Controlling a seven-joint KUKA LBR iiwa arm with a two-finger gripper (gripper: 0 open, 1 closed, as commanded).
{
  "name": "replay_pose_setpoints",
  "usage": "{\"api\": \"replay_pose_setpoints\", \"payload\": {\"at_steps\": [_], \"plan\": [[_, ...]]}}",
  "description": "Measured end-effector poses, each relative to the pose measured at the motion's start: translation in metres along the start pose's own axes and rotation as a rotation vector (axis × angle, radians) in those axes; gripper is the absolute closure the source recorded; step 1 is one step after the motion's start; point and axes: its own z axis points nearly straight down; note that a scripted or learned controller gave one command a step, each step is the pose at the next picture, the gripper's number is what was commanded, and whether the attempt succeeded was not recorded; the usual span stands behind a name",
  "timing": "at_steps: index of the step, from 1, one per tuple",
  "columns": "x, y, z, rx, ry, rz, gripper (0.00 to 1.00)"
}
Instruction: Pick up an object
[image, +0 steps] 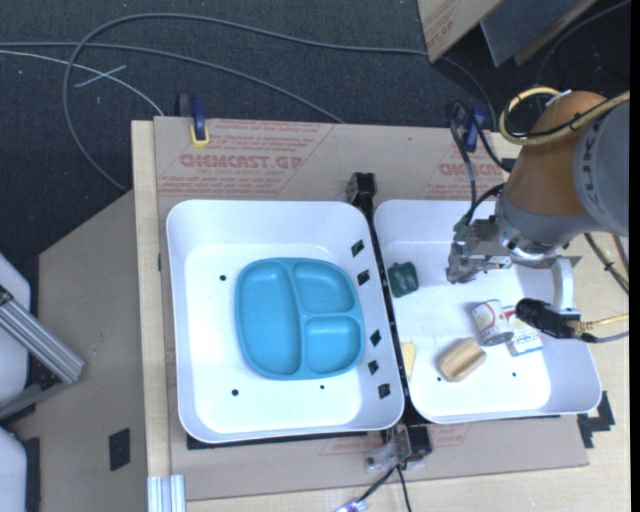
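Nearest the viewer, the table carries two shallow white bins set side by side. Left bin: a blue divided plate lies at its centre. Right bin: a small dark green object rests against the wall shared with the left bin; a tan block lies near the front rim; a small red-and-white packet lies just behind and to the right of the block. End effector, below the grey arm with its orange band, hangs over the rear of the right bin, right of the green object and apart from it; whether its fingers are open or closed cannot be told.
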Motion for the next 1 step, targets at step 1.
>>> {"api": "replay_pose_setpoints", "payload": {"at_steps": [1], "plan": [[0.0001,0.0019,-0.0544,-0.001,0.0,0.0,1.0]]}}
